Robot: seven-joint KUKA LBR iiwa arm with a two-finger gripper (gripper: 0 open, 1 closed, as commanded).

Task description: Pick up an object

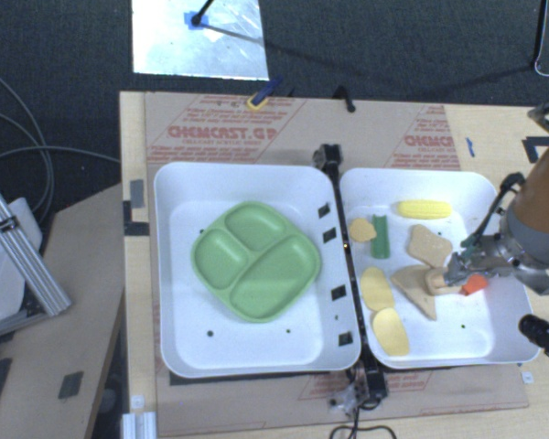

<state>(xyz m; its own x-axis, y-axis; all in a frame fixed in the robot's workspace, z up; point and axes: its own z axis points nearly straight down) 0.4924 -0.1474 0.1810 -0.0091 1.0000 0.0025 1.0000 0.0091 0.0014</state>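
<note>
Our hand (456, 275) hangs low in the right bin (494, 195), its state unclear. The tan wedge (414, 289) lies just left of it, long axis slanting toward the bin's near edge.

The two white bins (247, 179) looked like smooth plastic with a soft sheen. In the left one the green divided plate (256, 261) was matt plastic. Under them my counter (220, 126) showed a brown, cardboard-like sheet printed with red letters, dull and flat. The yellow corn piece (425, 210) in the right bin looked like glossy plastic, the tan pieces (428, 244) duller. My end effector (464, 268) looked like dark metal. Far off, a silvery sheet (201, 27) shone like foil.
</note>
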